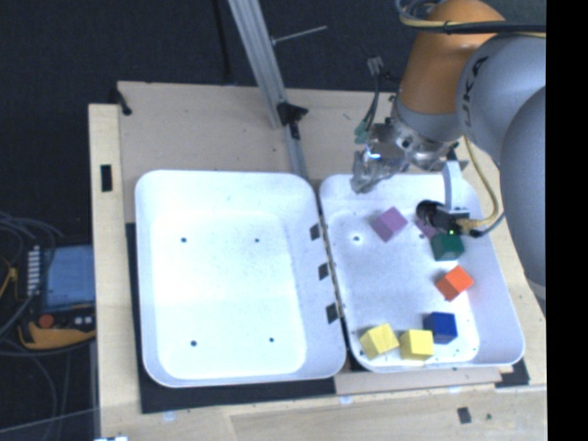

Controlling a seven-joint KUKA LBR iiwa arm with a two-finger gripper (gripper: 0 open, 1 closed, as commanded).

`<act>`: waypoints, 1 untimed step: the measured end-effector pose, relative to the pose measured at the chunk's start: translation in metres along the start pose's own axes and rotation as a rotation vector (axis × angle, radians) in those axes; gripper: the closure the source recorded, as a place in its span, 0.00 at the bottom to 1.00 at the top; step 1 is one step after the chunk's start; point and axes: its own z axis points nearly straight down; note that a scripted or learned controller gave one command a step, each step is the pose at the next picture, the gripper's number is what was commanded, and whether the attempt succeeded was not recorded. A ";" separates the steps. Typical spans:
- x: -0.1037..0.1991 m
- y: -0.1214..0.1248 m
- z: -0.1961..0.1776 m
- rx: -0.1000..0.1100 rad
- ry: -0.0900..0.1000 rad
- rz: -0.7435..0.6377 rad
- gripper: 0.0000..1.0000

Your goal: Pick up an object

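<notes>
- A grey KUKA arm (pixel 501 90) with an orange band reaches in from the right above the far end of the right bin (pixel 363 274), one of two shallow white bins on the bench.
- Its gripper (pixel 367 175) hangs over the bin's far left corner; the view does not make clear how the hand is set, and nothing is seen in its grasp.
- A purple block (pixel 389 223) lies on the bin floor just near the gripper, apart from it.
- A green block (pixel 447 245) sits toward the bin's right side, beside a small black fitting (pixel 432 216) on the arm's cabling.
- An orange block (pixel 454 283) rests closer to the camera than the green one.
- A blue block (pixel 441 326) and two yellow blocks (pixel 378 341) (pixel 416 344) cluster along the near edge.
- The left bin (pixel 225 278) lies alongside, touching the right bin at a hinged seam.
</notes>
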 end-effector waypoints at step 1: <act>0.053 -0.013 0.004 0.002 0.000 -0.001 1.00</act>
